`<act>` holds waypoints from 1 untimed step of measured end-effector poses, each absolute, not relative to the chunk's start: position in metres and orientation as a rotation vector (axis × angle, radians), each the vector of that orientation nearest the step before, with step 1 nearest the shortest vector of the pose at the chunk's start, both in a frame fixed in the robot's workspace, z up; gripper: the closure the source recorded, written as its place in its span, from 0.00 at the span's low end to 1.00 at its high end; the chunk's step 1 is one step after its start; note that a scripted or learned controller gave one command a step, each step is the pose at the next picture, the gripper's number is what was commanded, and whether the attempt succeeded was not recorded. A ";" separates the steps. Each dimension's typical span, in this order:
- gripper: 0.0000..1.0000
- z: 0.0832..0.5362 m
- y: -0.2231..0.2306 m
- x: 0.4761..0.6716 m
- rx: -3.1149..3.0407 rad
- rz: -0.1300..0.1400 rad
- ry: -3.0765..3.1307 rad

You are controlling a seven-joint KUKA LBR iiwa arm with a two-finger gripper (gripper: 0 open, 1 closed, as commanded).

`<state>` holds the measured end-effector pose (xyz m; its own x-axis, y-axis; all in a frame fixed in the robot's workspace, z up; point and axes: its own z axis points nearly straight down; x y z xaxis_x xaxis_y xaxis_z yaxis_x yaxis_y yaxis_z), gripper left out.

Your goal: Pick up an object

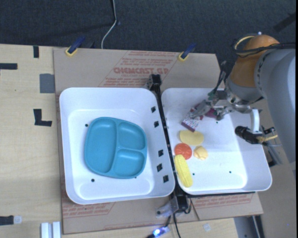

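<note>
While the arm (258,68) reaches in over the right bin (248,175), the gripper (204,110) is seen low above that bin's far part, pointing toward the divider. How far it is open cannot be told, as its tip is blurred against a small purple and white object (190,123) lying just below and beside it; whether that object is touched cannot be told either. Nearer the camera from the gripper, a yellow piece (191,137), a toy tomato (183,150), a small yellow item (201,153) and a toy corn cob (183,170) are clustered. Well to the gripper's far side, in the left bin (69,103), a blue divided plate (115,147) is lying.
</note>
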<state>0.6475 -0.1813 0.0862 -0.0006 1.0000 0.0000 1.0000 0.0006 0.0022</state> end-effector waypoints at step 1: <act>1.00 0.102 -0.181 0.650 2.213 0.006 2.220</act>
<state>0.6496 -0.1813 0.1021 -0.0031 1.0000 -0.0019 1.0000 0.0031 0.0072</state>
